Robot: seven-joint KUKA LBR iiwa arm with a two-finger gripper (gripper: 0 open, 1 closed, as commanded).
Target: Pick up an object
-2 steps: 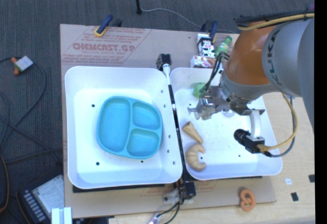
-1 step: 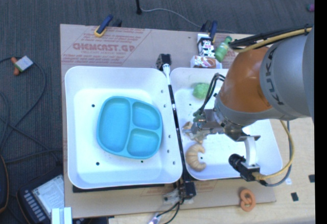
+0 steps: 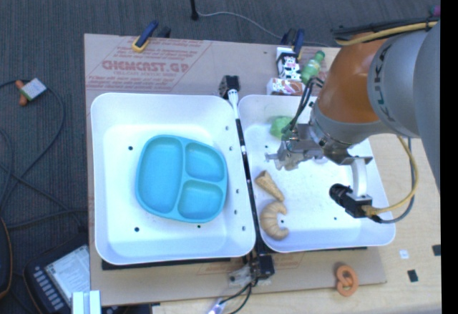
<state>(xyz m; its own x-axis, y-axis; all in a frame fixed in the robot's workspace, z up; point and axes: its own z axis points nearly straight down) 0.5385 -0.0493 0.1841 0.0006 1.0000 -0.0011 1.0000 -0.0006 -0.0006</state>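
A: Where do we put the gripper (image 3: 286, 157)?
B: Low in the right bin (image 3: 315, 228), near its far-left corner; we can't tell the fingers' state.
A: Objects?
B: Green piece (image 3: 280, 126) just beyond the gripper, cone (image 3: 270, 184) and croissant (image 3: 274, 221) nearer the front-left. Blue tray (image 3: 181, 178) sits in the left bin (image 3: 114, 234).

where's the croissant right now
The croissant lies in the right bin, near its front left corner, just below a small cone-shaped pastry and left of the gripper.
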